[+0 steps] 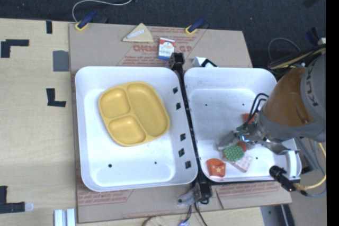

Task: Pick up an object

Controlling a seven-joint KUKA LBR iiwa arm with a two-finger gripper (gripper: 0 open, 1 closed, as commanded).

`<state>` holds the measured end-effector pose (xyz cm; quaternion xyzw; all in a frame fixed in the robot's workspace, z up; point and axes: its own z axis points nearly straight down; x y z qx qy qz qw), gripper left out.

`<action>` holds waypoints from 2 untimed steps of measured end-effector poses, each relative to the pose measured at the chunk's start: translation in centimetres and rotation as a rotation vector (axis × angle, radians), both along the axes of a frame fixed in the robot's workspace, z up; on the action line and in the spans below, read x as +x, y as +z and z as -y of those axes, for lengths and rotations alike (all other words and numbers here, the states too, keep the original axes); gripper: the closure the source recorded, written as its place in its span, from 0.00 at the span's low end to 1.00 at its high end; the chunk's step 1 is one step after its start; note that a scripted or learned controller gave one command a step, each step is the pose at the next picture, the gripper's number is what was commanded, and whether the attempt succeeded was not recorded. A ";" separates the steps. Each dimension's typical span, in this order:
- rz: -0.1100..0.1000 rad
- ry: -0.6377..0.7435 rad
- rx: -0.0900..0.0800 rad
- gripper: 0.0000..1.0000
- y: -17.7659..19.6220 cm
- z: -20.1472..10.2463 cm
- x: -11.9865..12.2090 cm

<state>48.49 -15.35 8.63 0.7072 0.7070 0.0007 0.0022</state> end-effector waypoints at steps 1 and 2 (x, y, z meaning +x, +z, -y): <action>0.000 0.000 -0.001 1.00 1.0 0.0 0.1; -0.004 0.003 0.003 1.00 9.8 -8.6 1.5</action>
